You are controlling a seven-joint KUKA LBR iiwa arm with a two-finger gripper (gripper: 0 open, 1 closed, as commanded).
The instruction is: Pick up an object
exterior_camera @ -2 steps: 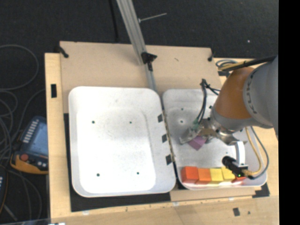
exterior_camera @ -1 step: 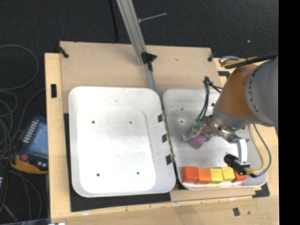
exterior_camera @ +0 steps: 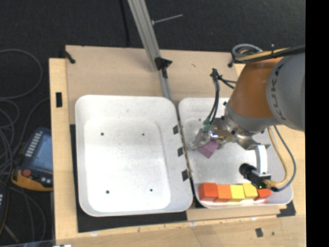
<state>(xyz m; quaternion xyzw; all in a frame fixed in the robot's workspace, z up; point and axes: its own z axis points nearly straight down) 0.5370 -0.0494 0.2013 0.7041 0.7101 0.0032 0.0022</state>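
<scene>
A small purple block (exterior_camera: 208,148) lies in the right bin (exterior_camera: 191,112), near its left wall. My gripper (exterior_camera: 203,137) hangs right over the block's upper left edge, at the end of the grey arm with the orange band (exterior_camera: 257,94). The gripper's body hides where it meets the block. Along the right bin's front wall sits a row of blocks (exterior_camera: 231,191) running from orange on the left to yellow on the right.
The left bin (exterior_camera: 128,153) stands beside the right one, with a narrow divider between them. A slanted metal rail (exterior_camera: 149,35) rises from the bench behind the bins. Black cables and a fitting (exterior_camera: 254,175) hang off the arm over the right bin.
</scene>
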